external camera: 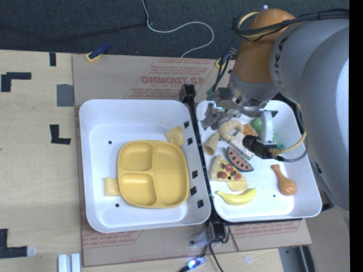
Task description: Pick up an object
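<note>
The arm is in the reaching step, I think: it hangs over the right bin (306, 208) and nothing is lifted yet. The gripper (218, 115) is low over the far left corner of this bin, close to the wall that it shares with the left bin (91, 152). Whether its jaws are open or closed I cannot tell, because the metal parts there are small and mixed together from where I look, and I see no object between them.

The things to pick lie all in the right bin. Just beside the gripper, a little toward the bin's middle, is a doughnut (229, 129). Nearer to the front are a small cone (210, 147), a watermelon slice (240, 158), a pizza slice (227, 170) and, by the front wall, a banana (238, 196). A chicken drumstick (283, 180) lies apart, toward the right wall of the bin.

The next move, in my judgement, asks for a straight descent onto one piece, probably the doughnut, with the neighbours so close that the fingers may push them.

The arm comes in over the right wall, its orange band (258, 44) above the far edge of the bin, the wrist pointing downward
</note>
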Available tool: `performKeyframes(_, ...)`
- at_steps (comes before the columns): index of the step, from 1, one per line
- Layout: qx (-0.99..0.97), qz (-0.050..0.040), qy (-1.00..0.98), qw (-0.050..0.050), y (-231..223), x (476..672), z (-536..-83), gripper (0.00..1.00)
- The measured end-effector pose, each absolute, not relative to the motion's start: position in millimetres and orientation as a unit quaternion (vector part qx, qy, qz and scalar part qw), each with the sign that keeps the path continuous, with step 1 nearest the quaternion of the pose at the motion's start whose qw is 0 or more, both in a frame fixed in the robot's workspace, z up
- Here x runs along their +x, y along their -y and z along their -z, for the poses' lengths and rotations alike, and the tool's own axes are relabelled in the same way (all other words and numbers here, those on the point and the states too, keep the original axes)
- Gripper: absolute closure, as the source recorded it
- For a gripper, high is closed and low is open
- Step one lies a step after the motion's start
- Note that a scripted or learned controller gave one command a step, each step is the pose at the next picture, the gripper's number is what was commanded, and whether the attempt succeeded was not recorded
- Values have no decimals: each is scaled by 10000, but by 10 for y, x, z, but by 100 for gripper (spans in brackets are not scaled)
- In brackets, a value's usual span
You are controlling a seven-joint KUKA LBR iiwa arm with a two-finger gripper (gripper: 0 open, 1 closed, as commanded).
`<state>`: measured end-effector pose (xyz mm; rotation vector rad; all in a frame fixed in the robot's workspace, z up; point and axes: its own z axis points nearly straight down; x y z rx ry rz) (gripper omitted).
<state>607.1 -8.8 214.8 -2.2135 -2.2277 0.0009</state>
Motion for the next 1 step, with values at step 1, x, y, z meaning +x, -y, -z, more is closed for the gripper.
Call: performKeyframes(1,-7061,2,7082,1,-39,6183,-2348,100)
